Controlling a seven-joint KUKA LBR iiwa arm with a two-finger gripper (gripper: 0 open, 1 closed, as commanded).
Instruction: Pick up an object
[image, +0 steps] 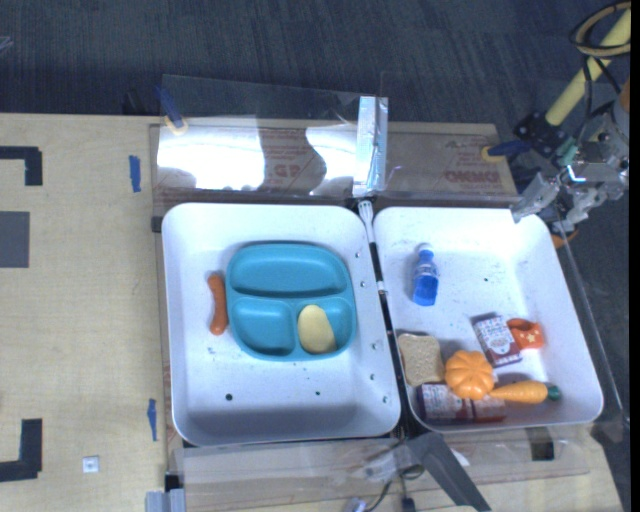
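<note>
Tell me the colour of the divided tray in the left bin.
The divided tray is turquoise blue, seen plainly in the camera view.

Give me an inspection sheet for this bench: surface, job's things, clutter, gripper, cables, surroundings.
Surface: two white bins side by side, left bin and right bin, on a wooden bench.
Job's things: in the right bin, blue bottle, bread slice, orange pumpkin, carrot, small brown packet, can lying down. In the left bin, blue divided tray with a yellow potato in its right front compartment; sausage beside the tray.
Clutter: nothing seen.
Gripper: gripper above the right bin's far right corner; jaws unclear.
Cables: yellow cable at the arm.
Surroundings: clear plastic panel behind the bins; dark floor.
</note>
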